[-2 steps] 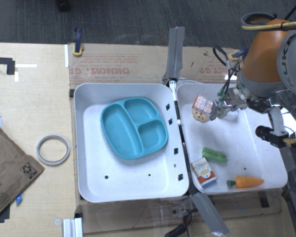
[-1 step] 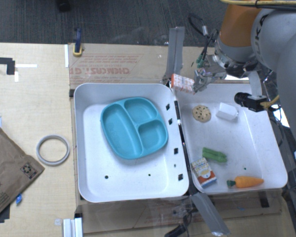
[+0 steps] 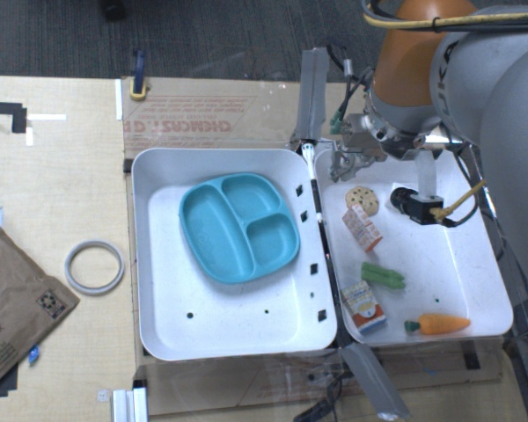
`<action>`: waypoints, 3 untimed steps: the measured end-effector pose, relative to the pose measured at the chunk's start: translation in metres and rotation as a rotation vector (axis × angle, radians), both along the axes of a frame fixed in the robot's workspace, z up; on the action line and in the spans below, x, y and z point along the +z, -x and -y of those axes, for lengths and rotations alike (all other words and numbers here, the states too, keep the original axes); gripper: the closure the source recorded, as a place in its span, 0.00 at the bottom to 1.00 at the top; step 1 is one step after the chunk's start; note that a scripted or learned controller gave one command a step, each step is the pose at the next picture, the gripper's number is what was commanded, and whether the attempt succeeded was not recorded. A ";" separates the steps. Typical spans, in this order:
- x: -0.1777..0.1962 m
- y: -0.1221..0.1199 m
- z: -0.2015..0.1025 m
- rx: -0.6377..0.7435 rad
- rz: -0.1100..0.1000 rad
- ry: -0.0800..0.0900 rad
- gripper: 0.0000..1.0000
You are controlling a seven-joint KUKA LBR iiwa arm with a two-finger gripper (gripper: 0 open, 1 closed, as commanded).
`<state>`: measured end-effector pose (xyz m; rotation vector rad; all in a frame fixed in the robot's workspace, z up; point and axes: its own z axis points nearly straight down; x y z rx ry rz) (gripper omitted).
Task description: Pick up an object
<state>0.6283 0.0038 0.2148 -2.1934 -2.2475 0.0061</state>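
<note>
Grey arm point(image 3: 484, 69) with orange band entering from right, over far end of right bin point(image 3: 475, 262). Left bin point(image 3: 158, 262) holding blue divided plate point(image 3: 239, 227), roughly centred. Gripper point(image 3: 348, 161) low at right bin's far left corner, just above cookie point(image 3: 361, 198); jaw state cannot tell. Nothing visibly gripped. Below cookie: red-white packet point(image 3: 363, 231), green piece point(image 3: 383, 275), small carton point(image 3: 363, 306) near front left, carrot point(image 3: 440, 324) at front right. Tape ring point(image 3: 94, 265) on bench, left of bins.

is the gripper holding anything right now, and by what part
Nothing shows between its fingers: the gripper hangs above the right bin's upper left corner, just above the cookie.
</note>
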 end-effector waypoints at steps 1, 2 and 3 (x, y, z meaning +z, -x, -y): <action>0.053 0.057 0.050 0.134 0.002 0.000 1.00; 0.053 0.057 0.050 0.135 0.002 0.000 0.00; -0.025 0.043 0.074 0.195 0.000 -0.002 0.00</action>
